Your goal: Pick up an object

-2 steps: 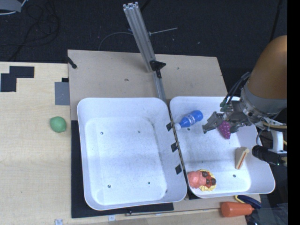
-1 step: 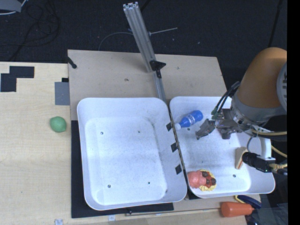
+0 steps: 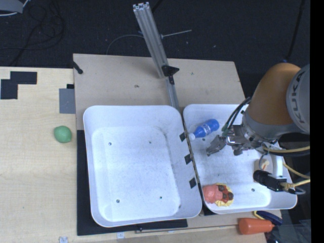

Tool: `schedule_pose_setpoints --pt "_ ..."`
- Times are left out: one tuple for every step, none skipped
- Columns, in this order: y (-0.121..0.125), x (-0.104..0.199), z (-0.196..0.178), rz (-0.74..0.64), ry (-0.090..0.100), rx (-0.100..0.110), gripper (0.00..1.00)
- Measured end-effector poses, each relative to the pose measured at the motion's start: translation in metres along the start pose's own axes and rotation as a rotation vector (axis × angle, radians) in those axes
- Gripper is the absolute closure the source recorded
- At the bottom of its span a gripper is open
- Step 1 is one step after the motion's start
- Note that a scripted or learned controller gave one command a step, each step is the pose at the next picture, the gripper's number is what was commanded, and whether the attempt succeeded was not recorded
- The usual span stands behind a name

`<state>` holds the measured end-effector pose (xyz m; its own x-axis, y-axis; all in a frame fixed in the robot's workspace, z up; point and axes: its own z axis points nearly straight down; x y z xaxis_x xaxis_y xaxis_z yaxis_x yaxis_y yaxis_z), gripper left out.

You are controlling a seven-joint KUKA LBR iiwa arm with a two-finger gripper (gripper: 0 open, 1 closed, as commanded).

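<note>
A small blue bottle [image 3: 205, 128] with a white cap lies in the right bin [image 3: 238, 196] near its left wall. A red and yellow toy [image 3: 218, 194] rests at that bin's front left corner. My gripper [image 3: 224, 146] hangs over the middle of the right bin, just below and right of the blue bottle, its fingers spread apart with nothing between them. The grey arm with its orange band [image 3: 273, 97] comes in from the right.
The left bin [image 3: 96, 120] stands beside the right one, joined by black clips. A green ball [image 3: 63, 134] lies on the bench far left. An orange object [image 3: 255, 226] sits in front of the right bin. A metal rail [image 3: 152, 37] slants up behind the bins.
</note>
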<state>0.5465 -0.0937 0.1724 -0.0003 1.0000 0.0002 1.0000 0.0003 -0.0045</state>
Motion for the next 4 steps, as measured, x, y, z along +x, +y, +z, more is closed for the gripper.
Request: schedule_pose_setpoints --pt "0.001 -0.006 0.045 0.000 0.000 0.000 0.00" --pt "0.002 -0.007 0.033 0.003 0.000 -0.003 1.00" --pt "0.006 -0.003 -0.028 0.001 0.000 -0.008 1.00" --pt "0.006 -0.004 -0.061 0.001 0.000 -0.007 1.00"
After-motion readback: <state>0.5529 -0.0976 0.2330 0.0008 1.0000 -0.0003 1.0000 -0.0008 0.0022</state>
